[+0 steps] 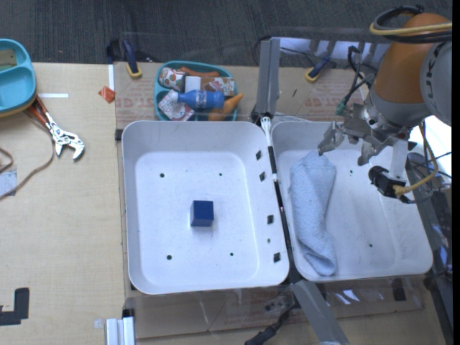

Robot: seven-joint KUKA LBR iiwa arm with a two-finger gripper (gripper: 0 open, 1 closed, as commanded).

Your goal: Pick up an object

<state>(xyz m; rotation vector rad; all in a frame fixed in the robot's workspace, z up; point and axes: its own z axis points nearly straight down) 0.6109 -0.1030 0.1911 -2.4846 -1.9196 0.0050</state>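
My arm [413, 63] is grey with a broad, rounded orange band above the wrist. A black and yellow cable loops over the band, and thin dark wires trail beside it. My gripper [350, 141] is pale grey metal with slim fingers.

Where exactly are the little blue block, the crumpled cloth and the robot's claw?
blue block [203, 213]: camera view, on its top face, in the left bin.
cloth [314, 210]: camera view, mid-fold, in the right bin.
gripper [350, 144]: camera view, between its fingertips, above the cloth's upper end.
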